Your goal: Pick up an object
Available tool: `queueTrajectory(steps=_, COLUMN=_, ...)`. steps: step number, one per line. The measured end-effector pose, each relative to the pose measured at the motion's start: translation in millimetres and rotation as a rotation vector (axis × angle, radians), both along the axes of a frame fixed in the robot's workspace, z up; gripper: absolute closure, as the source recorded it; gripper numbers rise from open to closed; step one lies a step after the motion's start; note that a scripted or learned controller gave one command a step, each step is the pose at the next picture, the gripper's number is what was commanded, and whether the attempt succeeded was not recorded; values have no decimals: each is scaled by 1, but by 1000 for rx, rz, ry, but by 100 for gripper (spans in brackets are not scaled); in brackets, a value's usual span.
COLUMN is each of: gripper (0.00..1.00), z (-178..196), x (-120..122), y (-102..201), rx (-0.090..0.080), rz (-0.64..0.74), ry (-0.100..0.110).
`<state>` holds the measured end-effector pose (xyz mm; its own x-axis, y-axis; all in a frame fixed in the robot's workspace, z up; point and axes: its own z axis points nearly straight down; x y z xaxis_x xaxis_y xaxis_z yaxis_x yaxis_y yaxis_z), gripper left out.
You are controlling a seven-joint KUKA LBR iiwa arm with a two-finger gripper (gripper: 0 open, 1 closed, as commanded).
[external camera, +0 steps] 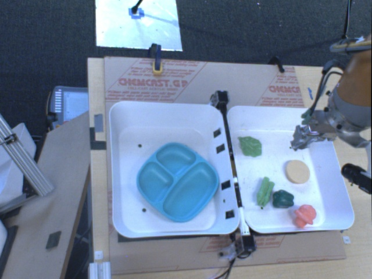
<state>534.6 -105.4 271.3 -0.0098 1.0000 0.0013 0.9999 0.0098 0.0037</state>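
The arm reaches in from the right — its gripper (300, 137) points down and leftward.

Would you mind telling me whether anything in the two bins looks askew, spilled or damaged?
Only a little: the blue divided plate sits turned at an angle to the left bin walls. The toy foods in the right bin lie scattered but look intact.

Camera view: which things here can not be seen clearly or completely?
- Hand, camera view: small and blurred above the right bin, so how its fingers stand cannot be made out.
- Arm, camera view: cut off by the right edge.
- Dark green object and pink object, camera view: too small to identify.
- Grey device, camera view: partly behind the brown board.
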Motion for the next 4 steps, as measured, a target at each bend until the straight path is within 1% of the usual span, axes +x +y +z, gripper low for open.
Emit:
queueTrajectory(steps=1, gripper=100, z=-10, x=13, y=50, rx=0, rz=0, ry=2)
queueTrajectory(steps=2, gripper=100, z=-8, x=11, y=105, rx=0, rz=0, ry=2)
queueTrajectory(steps=3, gripper=100, z=-27, x=17, y=160, rx=0, rz=0, ry=4)
queueTrajectory(steps=4, gripper=100, z=-45, x=16, y=215, rx=0, rz=-1, ry=4)
